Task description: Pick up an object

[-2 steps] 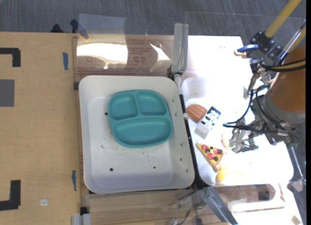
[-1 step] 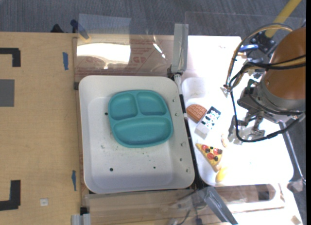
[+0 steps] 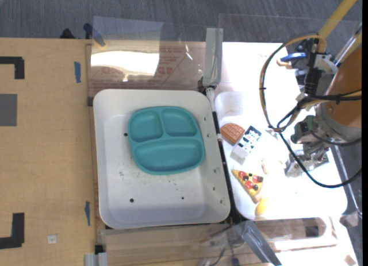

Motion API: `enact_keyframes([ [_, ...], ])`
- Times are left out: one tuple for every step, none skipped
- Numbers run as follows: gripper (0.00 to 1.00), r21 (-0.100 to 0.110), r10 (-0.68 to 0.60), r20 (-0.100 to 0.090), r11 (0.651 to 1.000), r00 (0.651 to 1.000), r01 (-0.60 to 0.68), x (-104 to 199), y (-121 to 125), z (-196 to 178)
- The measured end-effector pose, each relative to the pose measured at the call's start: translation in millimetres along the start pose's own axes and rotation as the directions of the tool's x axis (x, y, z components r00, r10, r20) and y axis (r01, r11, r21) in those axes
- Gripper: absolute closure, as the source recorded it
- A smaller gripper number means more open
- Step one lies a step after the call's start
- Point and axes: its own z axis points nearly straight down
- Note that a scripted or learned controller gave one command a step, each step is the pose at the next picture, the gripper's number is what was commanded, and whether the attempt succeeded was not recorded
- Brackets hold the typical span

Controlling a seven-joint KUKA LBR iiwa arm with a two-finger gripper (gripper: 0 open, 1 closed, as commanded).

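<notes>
Gripper (image 3: 303, 160) sits low in the right bin (image 3: 276, 58), right of frame centre; its metal tip is blurred against the overexposed white floor, so whether it is spread or closed cannot be told. Objects lie to its left, apart from it: brown waffle-like piece (image 3: 232, 133), white block with dark print (image 3: 247, 142) just beside it, pizza slice toy (image 3: 249, 181) lower down, small yellow piece (image 3: 261, 205) below that. A pale item near the pizza is washed out by glare. Left bin (image 3: 109, 201) holds a teal divided plate (image 3: 166, 139). Cables (image 3: 276, 121) loop across the arm (image 3: 345, 104), which is cut by the right edge.
</notes>
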Motion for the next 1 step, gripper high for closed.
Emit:
enact_keyframes([
  [1.0, -0.001, -0.359, 0.002, 0.933, 0.933, 0.359, 10.0, -7.9, -16.2],
])
